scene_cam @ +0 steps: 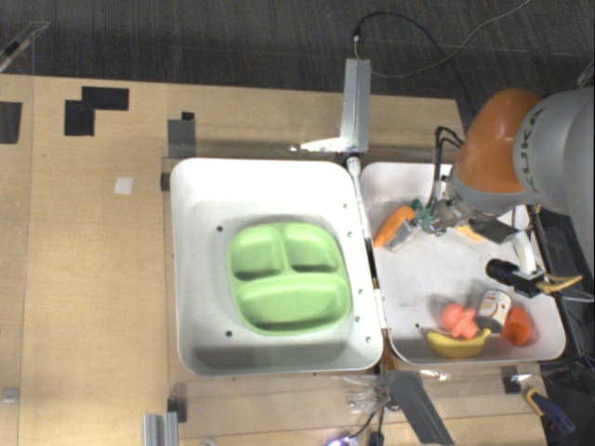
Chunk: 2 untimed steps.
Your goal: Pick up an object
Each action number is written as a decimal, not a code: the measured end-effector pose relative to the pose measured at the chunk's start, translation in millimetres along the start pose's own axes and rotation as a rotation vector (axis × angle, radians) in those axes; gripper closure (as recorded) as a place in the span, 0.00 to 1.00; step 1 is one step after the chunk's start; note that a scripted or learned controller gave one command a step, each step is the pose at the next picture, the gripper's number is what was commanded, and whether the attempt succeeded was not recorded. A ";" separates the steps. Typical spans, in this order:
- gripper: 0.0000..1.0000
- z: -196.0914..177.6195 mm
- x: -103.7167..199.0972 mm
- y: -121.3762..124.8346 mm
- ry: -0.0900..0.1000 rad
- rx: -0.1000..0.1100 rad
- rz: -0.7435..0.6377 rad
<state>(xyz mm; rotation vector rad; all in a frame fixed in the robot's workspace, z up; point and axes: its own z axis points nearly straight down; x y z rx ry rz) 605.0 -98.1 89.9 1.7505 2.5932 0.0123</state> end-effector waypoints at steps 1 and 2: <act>0.00 4.2 -23.1 54.3 0.005 0.020 0.115; 1.00 -8.3 -31.0 51.6 -0.009 0.021 0.117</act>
